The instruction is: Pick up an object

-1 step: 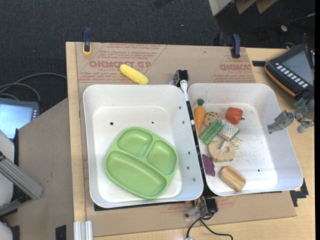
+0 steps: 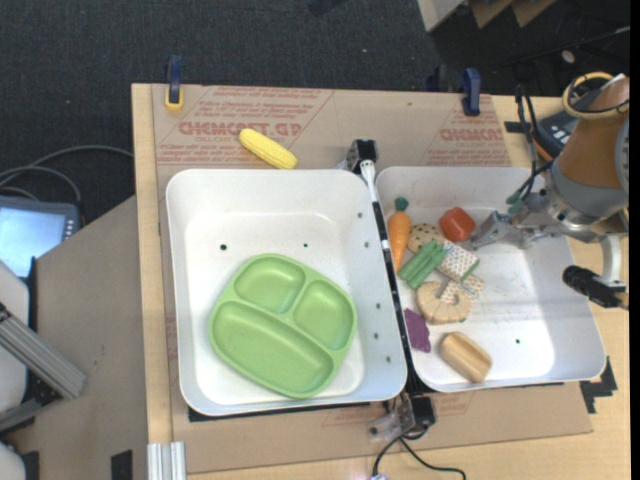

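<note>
Reaching in from the right, the end effector (image 2: 492, 230) hangs low over the upper middle of the right bin (image 2: 560, 358), its tip just beside a red piece (image 2: 457, 223); whether it is open or closed cannot be told, and nothing is seen held in it. The toy food crowds the left half of that bin, hard against the shared wall: a carrot (image 2: 399, 236), a green strip (image 2: 424, 264), a checkered cracker (image 2: 459, 263), a round biscuit (image 2: 445, 301), a purple piece (image 2: 417, 330) and a tan bread roll (image 2: 465, 356) near the front edge. The right half of the bin floor lies bare, giving open room there.

The left bin (image 2: 200, 218) carries a green divided plate (image 2: 284, 323) toward its front, with bare floor along its back half. A yellow corn cob (image 2: 267, 149) lies outside both bins on the surface (image 2: 160, 168), near the left bin's back rim.

The arm (image 2: 590, 158) comes over the right bin's right rim, its orange band uppermost, the grey wrist angled down and leftward toward the pile.
</note>
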You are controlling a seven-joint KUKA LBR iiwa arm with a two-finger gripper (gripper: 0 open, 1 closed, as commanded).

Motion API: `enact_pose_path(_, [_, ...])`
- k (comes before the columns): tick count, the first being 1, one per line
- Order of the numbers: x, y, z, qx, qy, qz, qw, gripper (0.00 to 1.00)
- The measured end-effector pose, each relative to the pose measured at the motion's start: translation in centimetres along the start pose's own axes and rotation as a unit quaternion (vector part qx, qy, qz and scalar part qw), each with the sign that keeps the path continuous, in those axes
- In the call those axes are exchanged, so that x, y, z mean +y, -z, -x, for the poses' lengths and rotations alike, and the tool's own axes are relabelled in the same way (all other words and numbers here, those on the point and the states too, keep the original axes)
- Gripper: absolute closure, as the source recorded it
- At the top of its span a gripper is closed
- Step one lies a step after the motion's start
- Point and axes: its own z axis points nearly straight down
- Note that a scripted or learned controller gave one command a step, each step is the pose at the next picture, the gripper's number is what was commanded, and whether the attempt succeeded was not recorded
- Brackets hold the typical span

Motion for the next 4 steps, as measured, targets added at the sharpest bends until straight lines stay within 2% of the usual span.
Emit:
enact_pose_path(1, [5.9,0.3,-3.9,-0.006,-0.001,0.001,1.0,0.0])
enact_pose_path(2, [5.8,5.9,-7.4,-0.006,-0.002,0.0,1.0,0.0])
enact_pose_path(3, [5.8,1.4,-9.0,-0.005,-0.002,-0.001,1.0,0.0])
enact_pose_path(4, [5.8,2.3,-8.9,-0.006,-0.002,0.0,1.0,1.0])
